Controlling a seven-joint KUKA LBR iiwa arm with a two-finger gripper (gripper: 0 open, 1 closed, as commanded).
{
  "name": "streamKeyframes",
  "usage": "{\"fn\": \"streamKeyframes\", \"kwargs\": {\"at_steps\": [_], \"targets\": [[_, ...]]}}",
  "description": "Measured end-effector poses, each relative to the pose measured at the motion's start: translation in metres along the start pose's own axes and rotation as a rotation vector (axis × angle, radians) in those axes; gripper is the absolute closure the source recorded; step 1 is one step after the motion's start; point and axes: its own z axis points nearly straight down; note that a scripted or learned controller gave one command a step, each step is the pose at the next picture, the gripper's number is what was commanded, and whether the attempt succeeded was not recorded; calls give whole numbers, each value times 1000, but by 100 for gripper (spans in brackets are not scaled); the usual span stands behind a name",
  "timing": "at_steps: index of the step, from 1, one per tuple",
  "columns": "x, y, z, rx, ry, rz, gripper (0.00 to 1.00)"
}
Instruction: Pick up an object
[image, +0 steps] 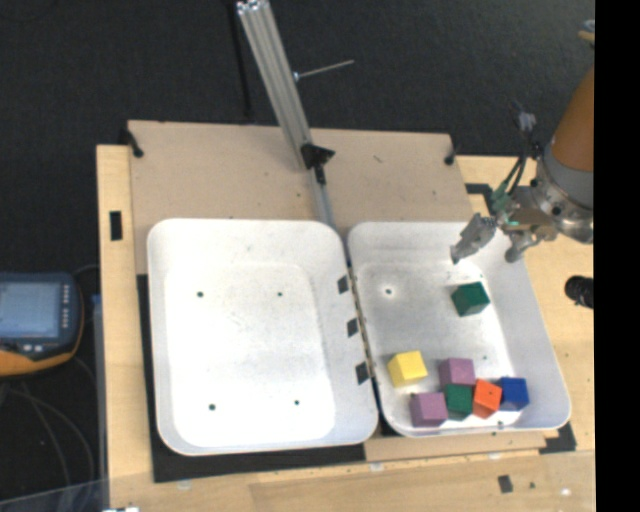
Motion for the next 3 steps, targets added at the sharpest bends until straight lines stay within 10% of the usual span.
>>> {"fn": "streamKeyframes", "kwargs": {"at_steps": [1, 2, 3], "targets": [[107, -14, 71, 4, 1, -5, 0], [102, -12, 57, -4, 1, 4, 100], [67, -51, 80, 2, -3, 8, 100]]}}
